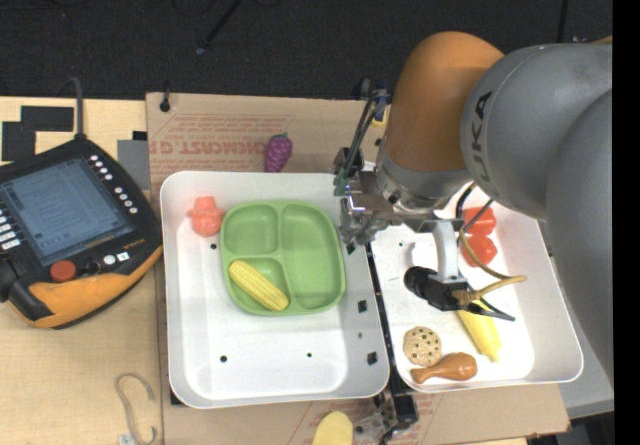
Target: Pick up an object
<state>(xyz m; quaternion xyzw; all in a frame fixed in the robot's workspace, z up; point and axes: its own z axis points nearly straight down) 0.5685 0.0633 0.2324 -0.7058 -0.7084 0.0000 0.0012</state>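
Claw [352, 221]: centre frame, at divider between bins, just beside green tray [300, 233]; open or closed, cannot tell.
Right bin [560, 358]: drumstick [447, 369], cookie [422, 343], banana [480, 331]; red item [481, 236] partly hidden by arm.
Left bin [260, 363]: green tray, corn cob [258, 285] in its lower-left compartment; pink toy [205, 216] upper left.
Cardboard [220, 138]: print reversed, unreadable.

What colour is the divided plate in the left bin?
The divided plate is plain light green, seen clearly in the camera view.
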